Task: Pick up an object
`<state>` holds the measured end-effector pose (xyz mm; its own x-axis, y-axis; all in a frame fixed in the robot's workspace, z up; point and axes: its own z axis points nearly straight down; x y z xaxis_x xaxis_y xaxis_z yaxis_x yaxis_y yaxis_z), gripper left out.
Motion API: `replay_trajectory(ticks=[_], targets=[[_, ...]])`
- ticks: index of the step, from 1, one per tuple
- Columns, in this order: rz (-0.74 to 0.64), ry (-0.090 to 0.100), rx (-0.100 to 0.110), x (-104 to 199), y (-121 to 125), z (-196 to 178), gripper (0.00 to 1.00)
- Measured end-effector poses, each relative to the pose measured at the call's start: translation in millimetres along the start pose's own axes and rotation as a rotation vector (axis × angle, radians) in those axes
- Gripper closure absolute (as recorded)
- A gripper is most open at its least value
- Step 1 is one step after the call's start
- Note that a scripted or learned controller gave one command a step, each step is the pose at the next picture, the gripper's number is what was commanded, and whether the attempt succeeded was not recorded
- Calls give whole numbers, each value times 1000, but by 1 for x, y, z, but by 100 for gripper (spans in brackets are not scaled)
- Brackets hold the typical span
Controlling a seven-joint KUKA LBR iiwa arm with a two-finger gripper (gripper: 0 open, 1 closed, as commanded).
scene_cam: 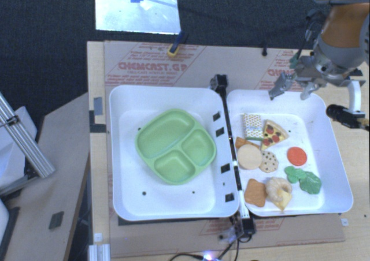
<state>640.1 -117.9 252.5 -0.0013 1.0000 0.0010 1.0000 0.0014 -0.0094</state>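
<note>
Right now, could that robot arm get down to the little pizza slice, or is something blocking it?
Probably yes. The gripper hangs over the far rim of the right bin, and the pizza slice lies uncovered just below it in the view. A wafer and a round cracker crowd its left side, which could hamper the fingers.

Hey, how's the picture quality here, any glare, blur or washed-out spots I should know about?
Camera view: the metal sheet at the top glares bright; both white bins are nearly blown out, their rims hard to trace. The toy food is soft, so the pizza slice and cracker show little detail. The gripper is blurred against the right bin's far rim. Shadows are faint, under the green plate.
</note>
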Motion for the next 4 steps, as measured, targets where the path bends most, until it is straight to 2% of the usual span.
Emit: replay_trajectory(ticks=[1, 4], targets=[[-2, -1, -11, 0, 2, -7, 0], [0, -1, -8, -6, 8, 137, 0]])
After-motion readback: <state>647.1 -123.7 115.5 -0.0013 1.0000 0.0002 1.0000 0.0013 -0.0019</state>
